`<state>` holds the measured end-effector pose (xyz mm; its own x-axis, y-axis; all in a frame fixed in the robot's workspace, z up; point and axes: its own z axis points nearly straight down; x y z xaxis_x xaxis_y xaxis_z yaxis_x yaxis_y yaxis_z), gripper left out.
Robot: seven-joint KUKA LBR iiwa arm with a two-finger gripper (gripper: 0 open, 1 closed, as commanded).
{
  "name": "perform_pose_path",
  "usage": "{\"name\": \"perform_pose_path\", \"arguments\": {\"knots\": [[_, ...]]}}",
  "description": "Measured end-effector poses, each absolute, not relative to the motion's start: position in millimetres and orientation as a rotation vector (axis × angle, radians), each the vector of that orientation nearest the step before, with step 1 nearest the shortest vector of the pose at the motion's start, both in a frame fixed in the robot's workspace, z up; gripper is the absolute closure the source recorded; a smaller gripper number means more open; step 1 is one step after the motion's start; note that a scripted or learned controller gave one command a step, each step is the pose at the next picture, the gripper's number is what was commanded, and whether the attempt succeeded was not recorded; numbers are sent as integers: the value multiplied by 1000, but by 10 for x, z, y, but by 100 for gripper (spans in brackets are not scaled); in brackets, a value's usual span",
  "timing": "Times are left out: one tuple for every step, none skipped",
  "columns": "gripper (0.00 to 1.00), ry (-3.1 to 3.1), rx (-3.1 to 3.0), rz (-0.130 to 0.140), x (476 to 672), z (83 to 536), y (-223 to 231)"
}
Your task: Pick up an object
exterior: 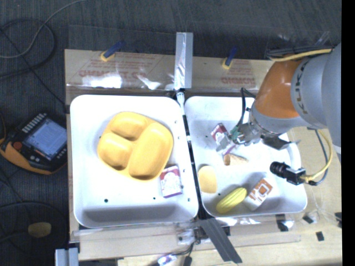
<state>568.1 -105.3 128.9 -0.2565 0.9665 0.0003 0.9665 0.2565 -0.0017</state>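
Two white bins; arm over the right bin (288,204). Gripper (236,137) low near that bin's middle. Small tan piece (236,159) lies just beside it, toward the bin's near edge. Finger state: cannot tell, wrist hides them.

We see two bins side by side: the left bin (83,165) holds a big cushion-shaped toy (135,144) with a small carton (171,182) at its right front; the right bin (294,201) holds a corn cob (231,199) between a round slice (208,179) and a packet (259,191).
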Motion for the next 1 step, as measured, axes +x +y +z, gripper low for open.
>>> {"name": "perform_pose_path", "arguments": {"knots": [[100, -2358, -2076, 4, 5996, 1831, -578]]}}
